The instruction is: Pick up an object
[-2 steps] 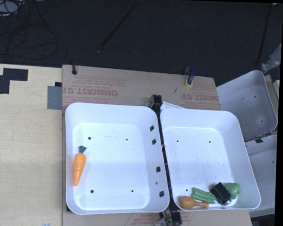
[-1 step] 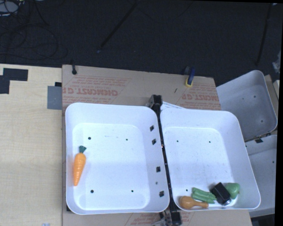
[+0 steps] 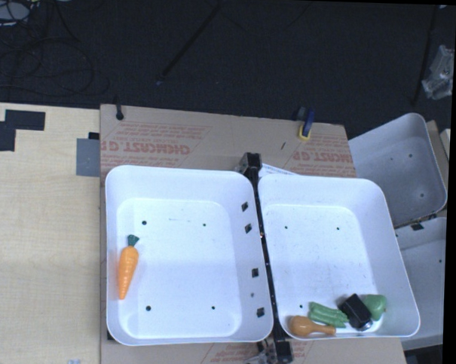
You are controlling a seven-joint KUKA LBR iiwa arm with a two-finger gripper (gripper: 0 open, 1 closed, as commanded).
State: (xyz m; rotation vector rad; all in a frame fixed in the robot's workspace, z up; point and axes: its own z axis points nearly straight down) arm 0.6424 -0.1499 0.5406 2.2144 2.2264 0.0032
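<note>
Pick not yet made: carrot (image 3: 127,265) in one bin (image 3: 175,177), toy cluster (image 3: 328,314) in the other bin (image 3: 326,186), all lying free; gripper state impossible to tell.

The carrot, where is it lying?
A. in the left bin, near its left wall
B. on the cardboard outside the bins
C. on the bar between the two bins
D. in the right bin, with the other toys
A. The orange carrot lies alone in the left bin, close to its left wall, far from the toys bunched in the right bin.
</note>
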